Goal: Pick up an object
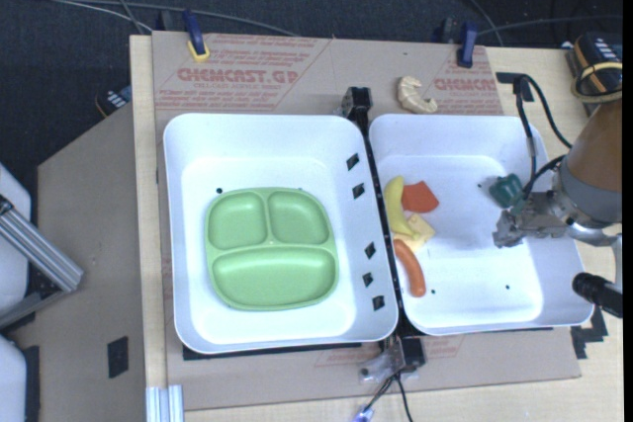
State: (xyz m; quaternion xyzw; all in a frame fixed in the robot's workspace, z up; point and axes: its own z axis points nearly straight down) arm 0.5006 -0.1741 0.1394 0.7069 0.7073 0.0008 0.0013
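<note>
The grey two-finger gripper (507,230), grip state impossible to tell, hovers in the right white bin (465,145), with the orange-red sausage-shaped toy (409,268) at its eight o'clock, long axis toward five.

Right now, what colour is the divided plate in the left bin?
Light green: the three-compartment plastic plate in the left white bin, seen best in the camera view.

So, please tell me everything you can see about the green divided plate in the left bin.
The green divided plate is pale green and looks like smooth plastic. It is a rounded rectangle with three compartments: two small ones on the far side and one wide one on the near side. It lies flat, right way up, on the floor of the left bin, about in the middle. Nothing rests in it.
</note>
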